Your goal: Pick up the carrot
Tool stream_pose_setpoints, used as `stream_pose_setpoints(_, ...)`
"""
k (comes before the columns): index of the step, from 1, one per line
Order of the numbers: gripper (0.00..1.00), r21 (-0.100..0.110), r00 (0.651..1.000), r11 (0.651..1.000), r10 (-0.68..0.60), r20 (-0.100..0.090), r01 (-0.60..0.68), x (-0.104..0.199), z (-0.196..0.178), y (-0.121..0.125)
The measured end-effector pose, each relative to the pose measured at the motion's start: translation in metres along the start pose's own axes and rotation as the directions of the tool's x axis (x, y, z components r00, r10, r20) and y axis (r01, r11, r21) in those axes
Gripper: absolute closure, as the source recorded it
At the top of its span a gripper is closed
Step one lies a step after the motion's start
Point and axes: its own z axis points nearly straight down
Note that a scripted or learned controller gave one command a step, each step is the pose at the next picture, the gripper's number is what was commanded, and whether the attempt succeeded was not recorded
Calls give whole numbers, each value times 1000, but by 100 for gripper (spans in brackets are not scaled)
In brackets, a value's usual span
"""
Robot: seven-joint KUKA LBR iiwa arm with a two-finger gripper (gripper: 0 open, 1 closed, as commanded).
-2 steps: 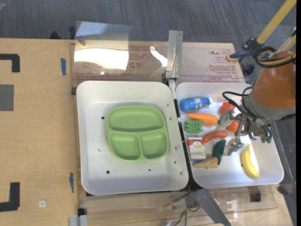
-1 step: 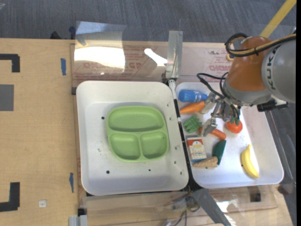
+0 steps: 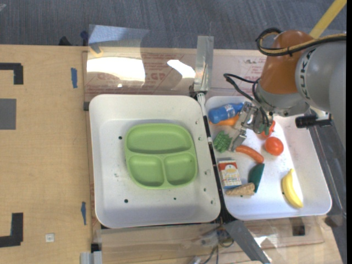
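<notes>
The carrot (image 3: 250, 154) is a short orange-red piece lying flat in the right bin (image 3: 313, 164), between a green broccoli (image 3: 222, 142) and a red tomato (image 3: 273, 146). My gripper (image 3: 247, 130) hangs over the bin's upper middle, just above and slightly left of the carrot. It points down and looks open, with nothing held between its fingers. One silver fingertip (image 3: 238, 142) reaches down near the carrot's left end.
The right bin also holds a blue bottle (image 3: 224, 113), a small box (image 3: 229, 172), a dark green vegetable (image 3: 256, 175), a cracker-like piece (image 3: 241, 190) and a banana (image 3: 291, 189). The left bin (image 3: 104, 147) holds a green divided plate (image 3: 161, 154).
</notes>
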Motion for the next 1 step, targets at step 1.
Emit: stream_pose_setpoints(1, 0, -7, 968, 968, 252, -14, -252, 1, 1, 7)
